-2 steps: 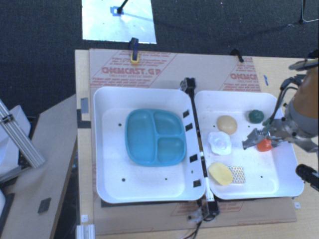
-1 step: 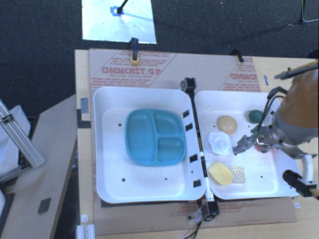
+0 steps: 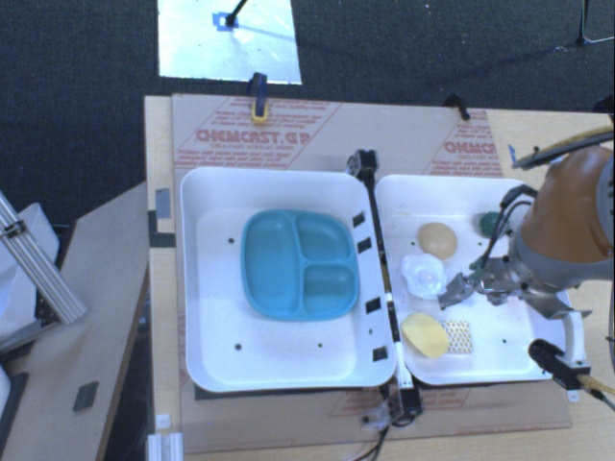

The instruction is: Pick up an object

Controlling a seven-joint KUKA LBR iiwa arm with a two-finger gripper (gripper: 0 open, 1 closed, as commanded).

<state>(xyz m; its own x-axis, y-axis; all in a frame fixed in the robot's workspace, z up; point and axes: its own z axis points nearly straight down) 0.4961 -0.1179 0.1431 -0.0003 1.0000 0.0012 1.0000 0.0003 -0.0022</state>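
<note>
Camera view, the surface: a pale wooden surface (image 3: 159, 286) seen from above at a slant; a brown sheet printed with red lettering (image 3: 288, 133) lies on it under both bins; a yellow clamp (image 3: 259, 110) grips the sheet's far edge.
Camera view, left bin: a shallow white bin (image 3: 207, 344); in it a blue tray (image 3: 298, 264) with three compartments, lying flat near the middle.
Camera view, right bin: a second white bin (image 3: 500, 353) just beside the first, a black-clipped rail between them; in it a round tan object (image 3: 437, 239) towards the far side, a clear crumpled plastic piece (image 3: 423, 275) just in front of it, a yellow object (image 3: 424, 335) near the front wall, a small patterned square (image 3: 458, 336) touching the yellow one's right side, a dark green object (image 3: 490, 224) partly hidden behind the arm.
Camera view, arm: grey with an orange band (image 3: 577, 205), reaching in from the right over the right bin.
Camera view, tool: the tool (image 3: 459, 291) sits low, just right of the clear plastic piece; whether its fingers are parted or closed I cannot tell; nothing is seen between them.
Camera view, the room: dark carpeted floor (image 3: 77, 75) beyond the surface; a shiny square plate (image 3: 228, 27) on the floor at the top; a lower tan side table (image 3: 72, 353) and a ribbed metal bar (image 3: 38, 262) at the left.
</note>
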